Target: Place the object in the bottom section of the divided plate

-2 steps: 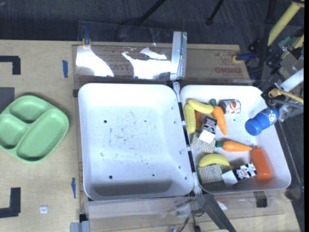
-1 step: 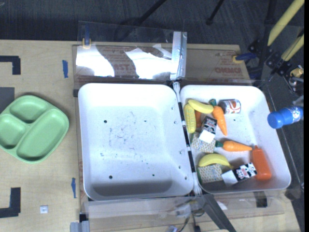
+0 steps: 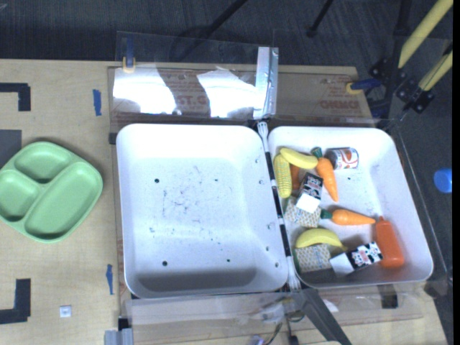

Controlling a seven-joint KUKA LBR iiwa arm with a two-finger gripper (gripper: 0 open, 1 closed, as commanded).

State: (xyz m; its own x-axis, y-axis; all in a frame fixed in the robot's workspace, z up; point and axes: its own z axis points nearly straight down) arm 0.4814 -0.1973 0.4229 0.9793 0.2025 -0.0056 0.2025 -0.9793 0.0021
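Since nothing here lets you judge the gripper, note its state as one you cannot tell, and places cannot be fixed against it either.

The divided plate [image 3: 65, 196], pale green, sits on the tabletop [image 3: 57, 99], well apart from the loose items, with the left bin [image 3: 190, 192] between them. Its large bottom section lies toward the lower right of the plate, and two smaller sections sit above it.

You'll find every candidate object in the right bin [image 3: 366, 185]:
- A banana [image 3: 298, 158] lies beside a corn cob [image 3: 282, 176].
- A soda can [image 3: 341, 158] lies on its side near the far wall.
- Two carrots [image 3: 327, 178] [image 3: 352, 218] lie mid-bin.
- A second banana [image 3: 318, 237] lies near the front.
- An orange bottle [image 3: 388, 243] is just beside a black-and-white carton [image 3: 366, 254].
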